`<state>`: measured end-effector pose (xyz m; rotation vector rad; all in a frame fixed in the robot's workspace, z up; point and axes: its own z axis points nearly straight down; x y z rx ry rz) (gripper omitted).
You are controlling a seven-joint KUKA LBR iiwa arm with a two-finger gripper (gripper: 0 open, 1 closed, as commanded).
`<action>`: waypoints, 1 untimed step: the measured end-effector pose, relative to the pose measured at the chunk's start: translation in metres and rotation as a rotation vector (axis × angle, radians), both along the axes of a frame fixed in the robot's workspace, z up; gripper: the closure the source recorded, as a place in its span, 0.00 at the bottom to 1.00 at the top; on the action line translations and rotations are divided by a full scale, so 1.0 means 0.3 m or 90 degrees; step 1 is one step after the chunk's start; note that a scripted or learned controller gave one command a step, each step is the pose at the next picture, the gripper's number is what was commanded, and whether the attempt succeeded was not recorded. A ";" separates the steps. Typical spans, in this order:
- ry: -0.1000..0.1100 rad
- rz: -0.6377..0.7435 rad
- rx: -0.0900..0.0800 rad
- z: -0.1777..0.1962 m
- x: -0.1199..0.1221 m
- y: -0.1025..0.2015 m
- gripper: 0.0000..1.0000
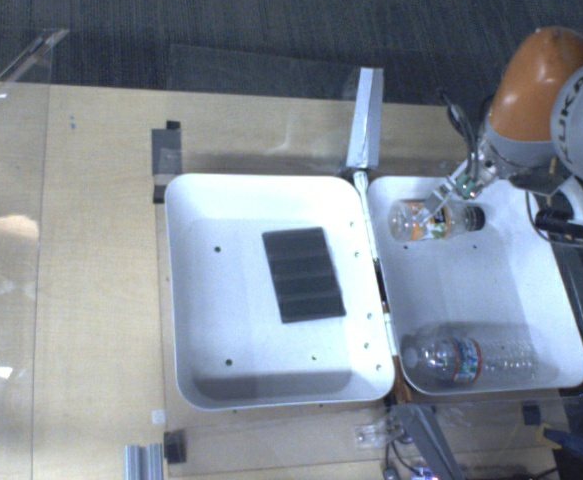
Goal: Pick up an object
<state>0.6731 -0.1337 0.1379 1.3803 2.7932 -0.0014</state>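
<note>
Right bin (546,298): 2 clear bottles (426,219), (466,359); left bin (186,268): dark pad (304,274). Jaws (461,188) state unclear.

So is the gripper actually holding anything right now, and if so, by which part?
Cannot be told. The gripper sits over the small bottle at the right bin's far end, near its dark cap.

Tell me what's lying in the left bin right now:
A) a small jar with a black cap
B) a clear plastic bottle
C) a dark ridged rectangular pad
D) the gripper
C: a dark ridged rectangular pad lies flat near the middle of the left bin, while the clear bottle and the small jar are both in the right bin.
</note>
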 end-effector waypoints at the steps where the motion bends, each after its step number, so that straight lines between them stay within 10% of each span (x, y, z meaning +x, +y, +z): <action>1: 0.001 0.021 -0.002 -0.001 -0.002 -0.003 0.00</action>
